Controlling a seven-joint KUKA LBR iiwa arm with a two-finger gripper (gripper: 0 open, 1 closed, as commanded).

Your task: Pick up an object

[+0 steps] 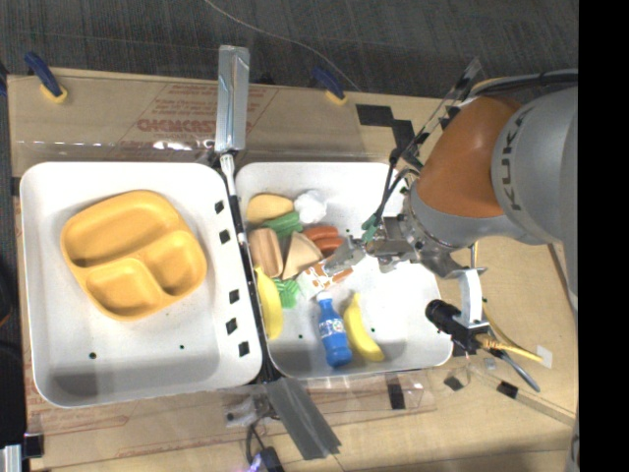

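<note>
The right bin (413, 347) holds a pile of toy food. Among it are a tan bun (268, 207), a white ball (311, 206), a red sausage (322, 236), a tan wedge (300, 256), a blue bottle (332, 331) and a yellow banana (362, 334). My gripper (344, 255) reaches in from the right and sits low over the middle of the pile, just right of the wedge and below the sausage. Its tip overlaps a small orange and white item (319, 280). No object is visibly lifted.
The left bin (39, 293) holds a yellow divided tray (133, 252). A yellow piece (270, 308) lies against the divider between the bins. A grey metal bar (232, 101) stands above the divider. The arm's orange band (472, 160) hangs over the right bin's right side.
</note>
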